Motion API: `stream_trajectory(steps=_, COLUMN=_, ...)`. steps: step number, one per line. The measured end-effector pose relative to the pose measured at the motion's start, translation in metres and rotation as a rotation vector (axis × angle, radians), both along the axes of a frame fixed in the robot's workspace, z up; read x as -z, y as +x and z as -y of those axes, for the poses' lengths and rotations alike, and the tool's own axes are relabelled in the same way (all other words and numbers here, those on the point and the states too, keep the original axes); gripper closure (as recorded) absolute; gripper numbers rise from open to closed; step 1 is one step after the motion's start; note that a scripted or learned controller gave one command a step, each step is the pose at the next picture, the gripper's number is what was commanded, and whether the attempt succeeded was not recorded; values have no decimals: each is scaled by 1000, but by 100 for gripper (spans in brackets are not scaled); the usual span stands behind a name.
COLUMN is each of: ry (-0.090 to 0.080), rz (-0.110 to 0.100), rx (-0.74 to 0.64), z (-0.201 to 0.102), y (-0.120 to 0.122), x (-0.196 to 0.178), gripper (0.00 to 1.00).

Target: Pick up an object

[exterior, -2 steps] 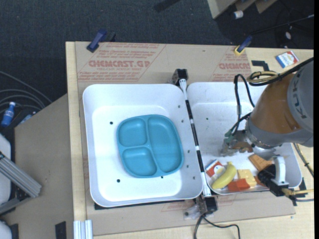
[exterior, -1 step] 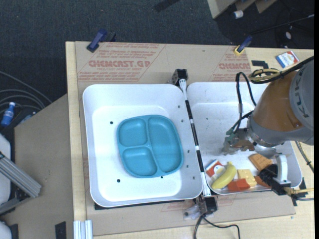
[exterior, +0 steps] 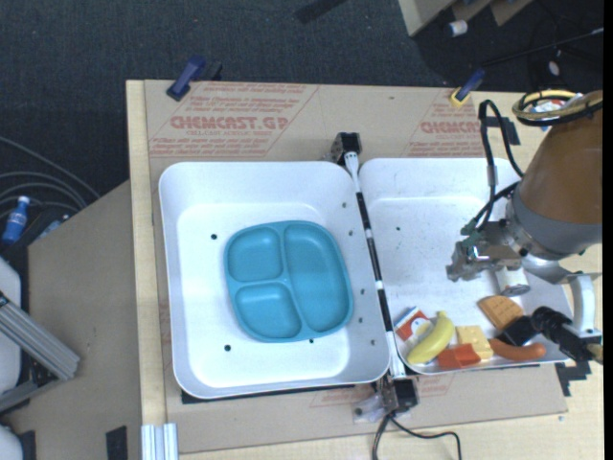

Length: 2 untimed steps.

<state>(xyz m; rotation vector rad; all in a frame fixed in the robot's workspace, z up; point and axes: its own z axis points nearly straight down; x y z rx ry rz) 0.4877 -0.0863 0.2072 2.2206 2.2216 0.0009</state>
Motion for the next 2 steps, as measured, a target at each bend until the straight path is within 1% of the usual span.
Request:
stream_trajectory(steps=1, ry=-3, rz=1, rx=2, z=132, y=0, x=-12, gripper=100)
stream_trajectory(steps=2, ry=-2, rz=1, rx=1, z=131, y=0, x=-11, gripper=0)
